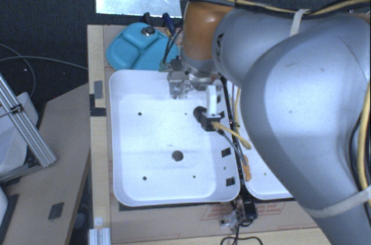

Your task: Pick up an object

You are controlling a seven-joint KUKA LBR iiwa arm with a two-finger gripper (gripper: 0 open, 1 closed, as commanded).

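Grey arm (301, 99) overhangs the bench's white bins (133, 180), gripper (181, 87) at the far rim, jaw state unclear.

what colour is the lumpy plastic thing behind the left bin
Light blue; the plastic thing shows best in the camera view.

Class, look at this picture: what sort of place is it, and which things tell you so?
Probably a robotics lab test bench: a large grey robot arm reaches over shallow white bins, with loose cables along the bin's edge.
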